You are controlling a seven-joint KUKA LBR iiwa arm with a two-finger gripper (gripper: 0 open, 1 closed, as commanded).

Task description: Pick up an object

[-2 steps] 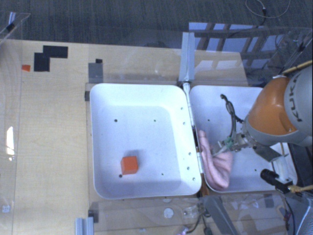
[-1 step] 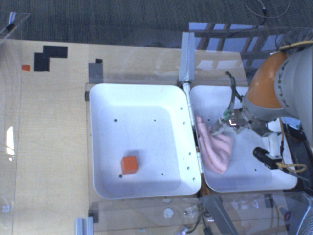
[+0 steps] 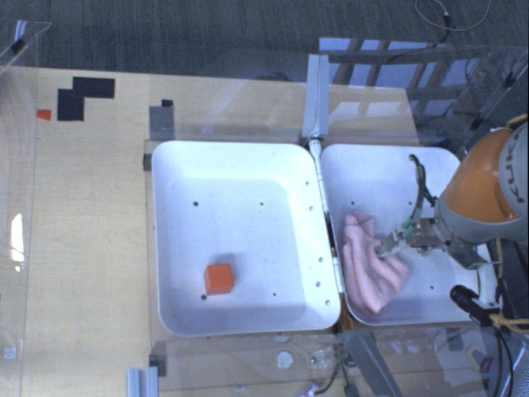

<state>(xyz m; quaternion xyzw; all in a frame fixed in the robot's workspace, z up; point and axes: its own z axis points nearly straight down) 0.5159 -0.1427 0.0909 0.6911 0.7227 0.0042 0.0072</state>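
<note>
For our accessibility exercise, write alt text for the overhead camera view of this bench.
A grey and orange robot arm reaches its pincer onto a crumpled pink cloth in the right white bin. The left white bin holds a small orange block.

The two shallow white bins are carried side by side on a pale wooden bench (image 3: 91, 246): the left bin (image 3: 178, 222) and the right bin (image 3: 364, 176). Black patches (image 3: 81, 98) and a small orange mark (image 3: 44, 115) are seen on the far-left bench surface.
</note>
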